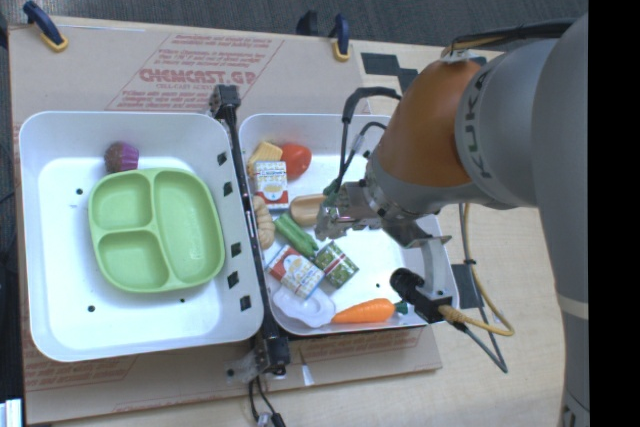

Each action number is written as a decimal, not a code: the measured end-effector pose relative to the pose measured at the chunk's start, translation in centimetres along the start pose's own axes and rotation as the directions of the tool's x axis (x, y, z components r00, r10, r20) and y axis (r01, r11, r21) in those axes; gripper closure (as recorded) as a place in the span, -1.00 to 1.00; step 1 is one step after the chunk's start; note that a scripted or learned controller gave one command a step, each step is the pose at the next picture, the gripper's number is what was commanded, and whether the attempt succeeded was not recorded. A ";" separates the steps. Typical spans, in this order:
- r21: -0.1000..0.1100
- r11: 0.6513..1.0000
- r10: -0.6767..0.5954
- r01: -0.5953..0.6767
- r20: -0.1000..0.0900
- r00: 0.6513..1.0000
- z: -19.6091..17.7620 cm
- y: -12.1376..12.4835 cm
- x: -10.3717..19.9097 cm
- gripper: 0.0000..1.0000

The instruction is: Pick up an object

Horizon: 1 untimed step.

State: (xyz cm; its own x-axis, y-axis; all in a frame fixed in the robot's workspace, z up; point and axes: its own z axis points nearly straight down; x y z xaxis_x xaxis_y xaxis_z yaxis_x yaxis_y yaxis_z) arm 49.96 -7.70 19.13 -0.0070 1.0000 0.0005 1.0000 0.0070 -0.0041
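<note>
The green cucumber (296, 235) lies mid right bin (425, 260), its long axis running from upper left to lower right, just left of and below the tool (335, 215). Whether the tool is open or holds anything, I cannot tell.

You see a bulky grey arm (530, 115) filling the right of the frame, its casing smooth and rounded, with dark lettering on the grey shell. An orange band (432, 130) wraps it above the wrist. Thin black cables (352, 130) loop beside the metal gripper (340, 215).
</note>
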 end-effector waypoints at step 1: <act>-0.001 1.000 0.000 0.000 0.001 1.000 0.0 0.0 -0.1 -1.00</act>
State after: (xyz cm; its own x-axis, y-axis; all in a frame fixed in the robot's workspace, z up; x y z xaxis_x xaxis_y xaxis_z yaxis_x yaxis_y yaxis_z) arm 49.96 -7.75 19.15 -0.0066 1.0000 0.0000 1.0000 0.0066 -0.0032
